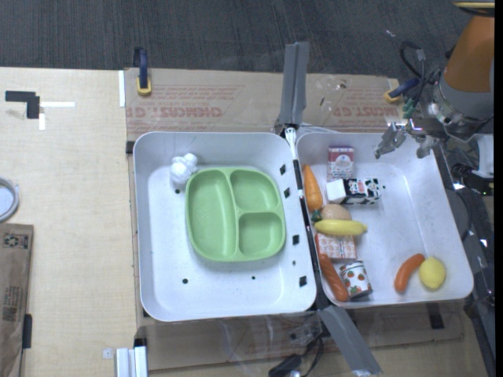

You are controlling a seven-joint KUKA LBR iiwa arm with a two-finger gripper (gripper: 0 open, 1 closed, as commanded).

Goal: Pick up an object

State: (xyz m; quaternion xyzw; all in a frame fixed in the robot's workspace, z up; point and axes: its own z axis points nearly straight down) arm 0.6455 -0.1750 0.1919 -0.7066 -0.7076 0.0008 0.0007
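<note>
Right white bin [440, 203]: nearest, small red can [355, 280], orange sausage [409, 272], yellow lemon [431, 273]; farther, yellow banana [339, 227], black-white carton [362, 189]. Left bin: green divided plastic tray [234, 212]. Farthest, gripper [409, 141] over right bin's back rim; its grip state can't be told.

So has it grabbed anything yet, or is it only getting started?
Only getting started, it seems. Nothing looks picked: the banana, the sausage, the lemon and the small cow-print carton all lie in the right bin. In hand: nothing; the hand sits at that bin's far right corner, above the rim, apart from every item. Left: coming down on one item, closing on it and lifting.
</note>
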